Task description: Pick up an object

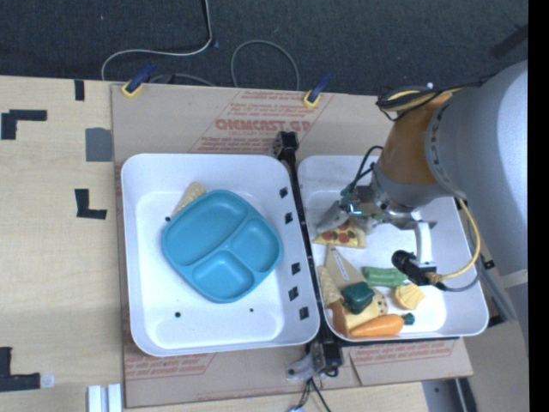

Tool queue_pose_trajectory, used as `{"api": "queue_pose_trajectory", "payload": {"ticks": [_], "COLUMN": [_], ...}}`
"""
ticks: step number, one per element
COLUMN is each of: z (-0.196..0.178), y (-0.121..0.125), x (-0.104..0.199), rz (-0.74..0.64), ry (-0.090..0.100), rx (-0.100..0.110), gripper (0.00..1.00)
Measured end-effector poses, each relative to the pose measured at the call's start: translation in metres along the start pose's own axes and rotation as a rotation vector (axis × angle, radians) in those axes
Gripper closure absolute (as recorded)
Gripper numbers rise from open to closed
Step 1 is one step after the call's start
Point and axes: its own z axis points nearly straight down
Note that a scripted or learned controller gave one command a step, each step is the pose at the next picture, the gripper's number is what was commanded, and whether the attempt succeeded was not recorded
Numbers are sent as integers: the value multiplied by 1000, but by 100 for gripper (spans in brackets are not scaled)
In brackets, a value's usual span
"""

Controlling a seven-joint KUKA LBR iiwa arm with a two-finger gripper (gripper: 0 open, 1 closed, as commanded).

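While the arm (463, 157) fills the frame's right, its pincer (347, 211) sits low in the right bin (455, 312), upper-left part, just above the pizza slice (341, 235); whether they touch, and how the pincer stands, I cannot tell. Left bin (141, 230) carries a blue divided plate (221, 244) over a half-hidden tan piece (190, 197). Toy food crowds the right bin's lower edge: carrot (377, 325), green block (358, 297), green pod (383, 275), small yellow piece (410, 296). Open floor lies at that bin's right.

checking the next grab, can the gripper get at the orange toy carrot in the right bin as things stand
Probably yes. The orange toy carrot lies uncovered at the near edge of the right white bin, while the gripper is over the pizza slice further back; the green block merely crowds it.
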Motion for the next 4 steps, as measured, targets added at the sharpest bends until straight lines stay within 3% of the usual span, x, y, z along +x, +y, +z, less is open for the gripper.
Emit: {"api": "queue_pose_trajectory", "payload": {"ticks": [1, 2, 3, 4], "z": [-132, 5, -4, -12], "y": [6, -65, -104, -104], "x": [-25, -60, -6, -4], "rz": [0, 4, 10, 5], "ry": [0, 3, -20, -7], "rx": [-6, 9, -21, -8], "gripper": [0, 0, 0, 100]}}
